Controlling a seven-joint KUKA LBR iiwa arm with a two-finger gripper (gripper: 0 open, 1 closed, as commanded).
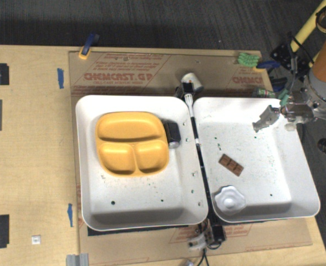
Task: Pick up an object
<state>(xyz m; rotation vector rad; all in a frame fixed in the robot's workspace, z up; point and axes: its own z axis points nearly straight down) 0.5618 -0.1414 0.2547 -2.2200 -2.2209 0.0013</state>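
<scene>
Gripper (265, 118) above the right bin's (301, 165) far-right corner, finger state impossible to tell; brown bar (230, 164) mid-bin, likely light, stiff, thin, best pinched across short edges

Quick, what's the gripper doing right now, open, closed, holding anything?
Gripper: over the right bin, near its upper right part; whether it is open or closed cannot be told, and nothing is seen in it.

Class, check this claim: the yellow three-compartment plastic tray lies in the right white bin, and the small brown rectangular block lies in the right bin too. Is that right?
Not quite. The camera view shows the yellow three-compartment plastic tray in the left white bin. The small brown rectangular block does lie in the right white bin.
</scene>
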